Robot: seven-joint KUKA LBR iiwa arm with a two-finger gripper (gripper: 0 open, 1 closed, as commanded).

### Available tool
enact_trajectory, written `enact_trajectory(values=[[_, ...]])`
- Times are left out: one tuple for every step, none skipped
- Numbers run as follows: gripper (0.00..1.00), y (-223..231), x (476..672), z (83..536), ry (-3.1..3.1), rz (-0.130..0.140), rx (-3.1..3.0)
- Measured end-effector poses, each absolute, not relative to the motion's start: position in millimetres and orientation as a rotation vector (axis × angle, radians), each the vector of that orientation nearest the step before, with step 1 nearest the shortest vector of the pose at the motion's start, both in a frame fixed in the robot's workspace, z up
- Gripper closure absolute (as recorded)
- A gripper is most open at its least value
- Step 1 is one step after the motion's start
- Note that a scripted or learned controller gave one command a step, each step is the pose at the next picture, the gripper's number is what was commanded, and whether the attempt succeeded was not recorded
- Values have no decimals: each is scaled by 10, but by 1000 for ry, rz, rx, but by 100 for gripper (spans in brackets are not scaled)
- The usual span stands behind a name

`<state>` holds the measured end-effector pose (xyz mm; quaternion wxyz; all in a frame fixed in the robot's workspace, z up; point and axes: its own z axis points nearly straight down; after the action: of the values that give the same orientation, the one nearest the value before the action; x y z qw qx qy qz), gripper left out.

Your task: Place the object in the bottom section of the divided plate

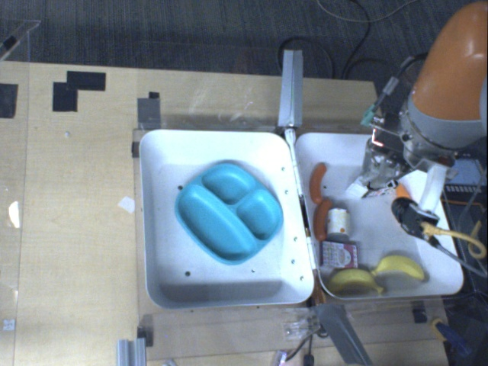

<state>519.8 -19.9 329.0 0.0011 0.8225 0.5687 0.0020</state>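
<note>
Your blue divided plate (229,210) lies bare in the left bin (164,280). The gripper (379,175) hovers over the right bin (450,280), its grasp impossible to judge; sausages (317,178) and bananas (400,266) lie there unpicked, so everything remains.

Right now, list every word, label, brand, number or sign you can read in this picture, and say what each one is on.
No text reads clearly.
Small box in the right bin: has a printed label, too small and blurred to read.
Small can beside the hot dogs: light label, no letters legible.
Black squares on the bench: plain marks, no writing.
Blue plate, bananas and gripper: no readable marking.
</note>
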Motion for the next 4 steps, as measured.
enact_trajectory(values=[[0,-199,5197,3287,1785,6,2582],[100,-188,5211,3396,1793,9,2575],[100,-44,5011,2177,1482,3,2769],[100,-556,4877,1843,1278,4,2870]])
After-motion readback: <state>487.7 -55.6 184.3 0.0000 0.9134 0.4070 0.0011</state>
